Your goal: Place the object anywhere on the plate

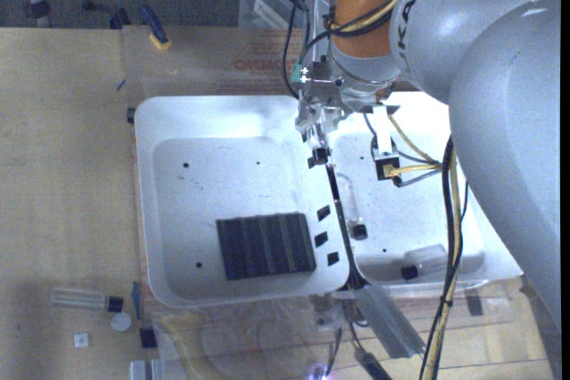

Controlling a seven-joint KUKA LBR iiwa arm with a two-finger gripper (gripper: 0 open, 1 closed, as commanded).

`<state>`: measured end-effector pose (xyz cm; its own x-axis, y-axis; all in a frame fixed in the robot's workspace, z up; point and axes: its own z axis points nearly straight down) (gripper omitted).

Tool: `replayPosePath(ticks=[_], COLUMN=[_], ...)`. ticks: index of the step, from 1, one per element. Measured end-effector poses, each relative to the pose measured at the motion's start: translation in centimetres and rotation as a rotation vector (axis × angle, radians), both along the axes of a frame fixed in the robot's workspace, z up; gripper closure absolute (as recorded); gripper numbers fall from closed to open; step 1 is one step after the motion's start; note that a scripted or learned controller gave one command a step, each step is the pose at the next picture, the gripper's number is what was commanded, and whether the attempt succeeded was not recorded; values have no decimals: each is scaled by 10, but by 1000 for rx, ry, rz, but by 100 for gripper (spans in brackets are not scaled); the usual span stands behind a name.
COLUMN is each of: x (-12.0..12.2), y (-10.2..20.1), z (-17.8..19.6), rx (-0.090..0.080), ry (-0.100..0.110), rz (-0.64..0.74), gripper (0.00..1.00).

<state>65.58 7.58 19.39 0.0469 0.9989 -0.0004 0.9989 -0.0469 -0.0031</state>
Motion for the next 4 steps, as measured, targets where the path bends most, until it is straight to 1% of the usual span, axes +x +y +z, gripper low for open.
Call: replayPosePath(ticks=[1, 2, 3, 4], x=[9, 10, 10, 11], y=[49, 122, 149, 129], z=[-100, -109, -18, 44], rx=[0, 0, 0, 1], ry=[-1, -3, -4, -4], rz=[-414, -513, -205, -854], gripper=[100, 100, 100, 100])
